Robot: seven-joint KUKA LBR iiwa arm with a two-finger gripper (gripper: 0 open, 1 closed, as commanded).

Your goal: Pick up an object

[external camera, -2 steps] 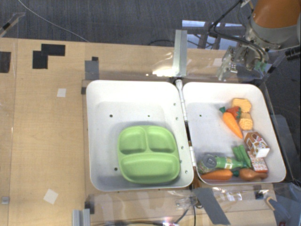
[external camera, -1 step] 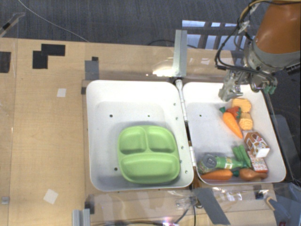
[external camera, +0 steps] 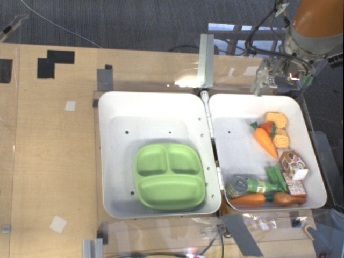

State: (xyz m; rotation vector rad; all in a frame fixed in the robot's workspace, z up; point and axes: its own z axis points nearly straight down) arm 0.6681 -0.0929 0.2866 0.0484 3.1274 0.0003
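Objects for the picking lay crowded in the right bin (external camera: pixel 236 117): a carrot (external camera: pixel 265 142) beside two ridged yellow pieces (external camera: pixel 276 119) near the far right wall, a small printed carton (external camera: pixel 293 168) further forward, and a green bottle (external camera: pixel 252 187) lying against an orange sausage-like piece (external camera: pixel 248 200) along the near wall. My gripper (external camera: pixel 280 77) hung above the far rim of that bin, well apart from all of them, and held nothing; whether it stood open or closed I could not tell, since glare and cabling blurred it.

I judged the main risk to be the clutter. The near-wall pile sat so tight that a descent there might have landed on two things at once, or pinched one against the wall and let it squirt free. The carrot looked smooth and tapered, likely to slip from a pinch. The left bin (external camera: pixel 115 112) held just a green divided plate (external camera: pixel 169 175), broad and flat, a poor target for two fingers. Coming down close to the rim could also have caught the edge.
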